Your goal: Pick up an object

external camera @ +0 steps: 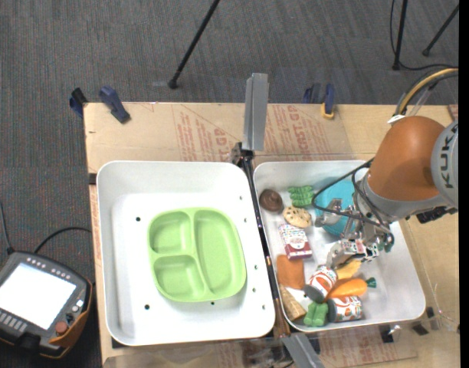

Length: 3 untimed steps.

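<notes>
Looking down on a cardboard-topped table printed with faint red reversed lettering too blurred to read. Two white bins sit side by side. The left bin holds a green divided plate. The right bin holds a jumble of toy food: a cookie, a small red-and-white carton, a carrot. The grey arm, part of "KUKA" showing, reaches in from the right, tool low over the toys; I cannot tell its opening.

Small toy foods lie jumbled in the right bin
</notes>
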{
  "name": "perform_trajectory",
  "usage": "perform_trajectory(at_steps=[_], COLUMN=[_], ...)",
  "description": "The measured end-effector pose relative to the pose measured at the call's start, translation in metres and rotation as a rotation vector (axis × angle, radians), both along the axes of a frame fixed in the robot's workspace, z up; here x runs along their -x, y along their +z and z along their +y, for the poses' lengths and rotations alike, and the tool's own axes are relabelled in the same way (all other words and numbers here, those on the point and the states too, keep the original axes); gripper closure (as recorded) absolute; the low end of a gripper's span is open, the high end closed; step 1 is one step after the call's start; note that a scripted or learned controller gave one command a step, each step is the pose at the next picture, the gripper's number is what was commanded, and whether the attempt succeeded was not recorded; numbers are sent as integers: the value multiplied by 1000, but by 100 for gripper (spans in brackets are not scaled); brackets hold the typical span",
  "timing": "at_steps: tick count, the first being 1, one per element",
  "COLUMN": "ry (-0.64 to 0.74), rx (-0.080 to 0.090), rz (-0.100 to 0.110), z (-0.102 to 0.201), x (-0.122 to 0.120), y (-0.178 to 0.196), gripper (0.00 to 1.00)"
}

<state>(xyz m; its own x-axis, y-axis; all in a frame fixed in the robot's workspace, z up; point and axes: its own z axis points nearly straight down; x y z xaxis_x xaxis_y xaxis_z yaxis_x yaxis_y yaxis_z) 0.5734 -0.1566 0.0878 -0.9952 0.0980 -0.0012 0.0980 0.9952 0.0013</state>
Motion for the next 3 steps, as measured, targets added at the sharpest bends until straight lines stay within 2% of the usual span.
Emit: perform_trajectory(at_steps=[1, 2, 3], ry=[32, 0, -191], rx=[-1, -1, 0], rz=[1, -2, 2], z=[34, 74, 27], x=[-8, -44, 18], y=[0, 0, 0], gripper=[0, 0, 0])
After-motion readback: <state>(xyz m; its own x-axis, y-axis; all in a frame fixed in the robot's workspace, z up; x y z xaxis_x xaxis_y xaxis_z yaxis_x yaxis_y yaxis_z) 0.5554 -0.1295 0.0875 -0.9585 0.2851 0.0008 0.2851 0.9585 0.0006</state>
